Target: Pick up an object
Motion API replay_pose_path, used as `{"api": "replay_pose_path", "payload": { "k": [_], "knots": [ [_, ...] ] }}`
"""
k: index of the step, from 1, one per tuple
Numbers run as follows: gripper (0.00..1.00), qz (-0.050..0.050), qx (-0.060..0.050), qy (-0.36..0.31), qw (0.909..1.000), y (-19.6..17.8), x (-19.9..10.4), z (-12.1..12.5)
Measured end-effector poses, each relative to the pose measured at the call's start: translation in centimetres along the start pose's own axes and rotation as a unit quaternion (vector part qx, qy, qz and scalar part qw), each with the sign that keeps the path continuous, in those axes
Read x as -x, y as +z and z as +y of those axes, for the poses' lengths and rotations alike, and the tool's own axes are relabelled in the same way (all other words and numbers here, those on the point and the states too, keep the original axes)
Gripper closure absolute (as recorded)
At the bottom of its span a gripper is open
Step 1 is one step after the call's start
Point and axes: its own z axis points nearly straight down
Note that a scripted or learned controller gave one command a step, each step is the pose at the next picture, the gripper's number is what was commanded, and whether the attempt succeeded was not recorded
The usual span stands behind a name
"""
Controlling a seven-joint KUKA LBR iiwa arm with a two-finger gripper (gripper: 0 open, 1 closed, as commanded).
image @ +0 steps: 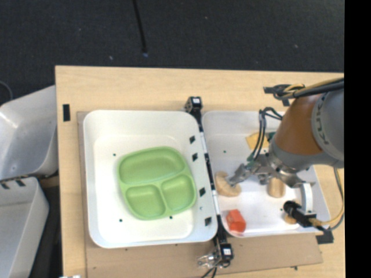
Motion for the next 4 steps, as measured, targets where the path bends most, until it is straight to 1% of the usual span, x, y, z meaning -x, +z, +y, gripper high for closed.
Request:
{"api": "replay_pose_path", "payload": {
  "k": [1,2,3,4],
  "knots": [
    [1.0,0.0,0.002,0.003,1.0,-1.2,0.1,0.1],
    [1.0,0.0,0.004,-0.002,1.0,-6.5,-0.8,0.6],
    [1.0,-0.001,0.004,-0.001,1.0,-11.8,0.4,0.4],
    [1.0,-0.001,0.005,-0.002,1.0,-16.6,1.2,1.1]
  ]
}}
